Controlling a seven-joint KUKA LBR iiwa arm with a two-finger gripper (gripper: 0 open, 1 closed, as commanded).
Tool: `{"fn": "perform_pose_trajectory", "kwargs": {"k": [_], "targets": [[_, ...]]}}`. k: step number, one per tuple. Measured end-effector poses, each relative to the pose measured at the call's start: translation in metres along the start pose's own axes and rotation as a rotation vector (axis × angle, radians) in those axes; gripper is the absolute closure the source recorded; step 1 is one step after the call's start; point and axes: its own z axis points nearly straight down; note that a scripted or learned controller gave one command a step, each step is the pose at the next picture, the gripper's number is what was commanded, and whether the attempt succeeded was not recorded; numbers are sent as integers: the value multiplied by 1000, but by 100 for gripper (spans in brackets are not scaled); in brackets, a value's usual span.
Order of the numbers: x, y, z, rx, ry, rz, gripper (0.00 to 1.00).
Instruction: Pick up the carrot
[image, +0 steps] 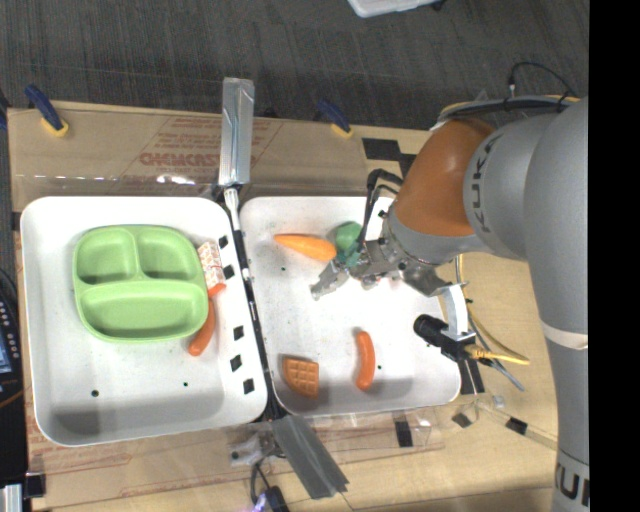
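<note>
Lettering "KUKA" (483, 205) on arm (520, 190); hand (335, 277) beside carrot (305, 245).

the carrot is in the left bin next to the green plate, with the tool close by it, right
Not quite: the camera view shows the carrot in the right bin, not the left with the green plate. The tool is close by it.

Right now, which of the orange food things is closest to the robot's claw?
The carrot, the pointy one with the green top, lies right beside the gripper. The sausage and waffle sit farther down that bin, and the other sausage lies in the left bin.
</note>
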Motion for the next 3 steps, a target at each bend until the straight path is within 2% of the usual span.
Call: {"fn": "perform_pose_trajectory", "kwargs": {"k": [1,2,3], "targets": [[51,32,-66,-3,0,-95,0],[3,55,-65,-2,-2,-24,0],[-10,85,55,5,1,-23,0]]}}
